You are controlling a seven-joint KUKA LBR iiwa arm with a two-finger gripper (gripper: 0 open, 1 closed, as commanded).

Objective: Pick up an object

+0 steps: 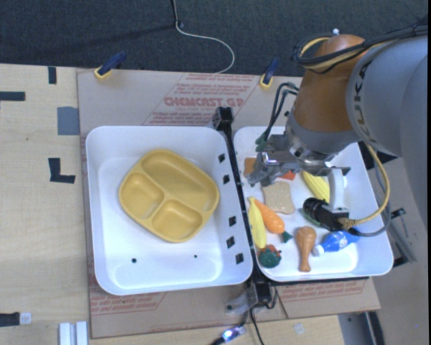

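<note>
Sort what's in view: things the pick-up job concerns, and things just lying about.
Job in hand:
- gripper, low over the right bin
- toys in that bin: slice of bread, corn cob, banana, carrot, drumstick, blue bottle

Lying about:
- yellow divided plate in the left bin
- cardboard sheet under both bins
</note>
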